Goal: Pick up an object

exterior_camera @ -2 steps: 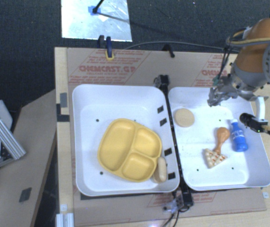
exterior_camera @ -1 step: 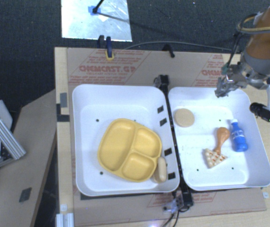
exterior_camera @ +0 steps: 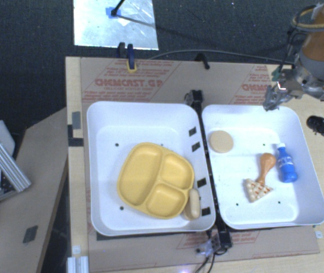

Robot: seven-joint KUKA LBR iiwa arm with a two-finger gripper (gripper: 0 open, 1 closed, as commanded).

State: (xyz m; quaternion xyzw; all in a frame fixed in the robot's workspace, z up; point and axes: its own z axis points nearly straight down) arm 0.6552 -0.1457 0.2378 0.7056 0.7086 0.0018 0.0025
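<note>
In the right bin [exterior_camera: 298,209] lie a round tan cookie [exterior_camera: 221,141], an orange-brown drumstick [exterior_camera: 266,165], a waffle-patterned wedge [exterior_camera: 257,190] and a blue bottle [exterior_camera: 286,163] with a white cap. The left bin [exterior_camera: 108,124] holds a yellow divided tray [exterior_camera: 155,180], and a pale bread roll [exterior_camera: 193,203] rests against the tray's right edge. My gripper [exterior_camera: 271,102] hangs over the back rim of the right bin, above and behind the bottle, with nothing seen between its fingers.
The bins sit on a cardboard sheet [exterior_camera: 133,78] on the bench. A metal plate [exterior_camera: 115,16] lies on the dark floor at the back. An aluminium rail [exterior_camera: 0,155] stands at the left. The arm's orange band [exterior_camera: 321,41] fills the upper right corner.
</note>
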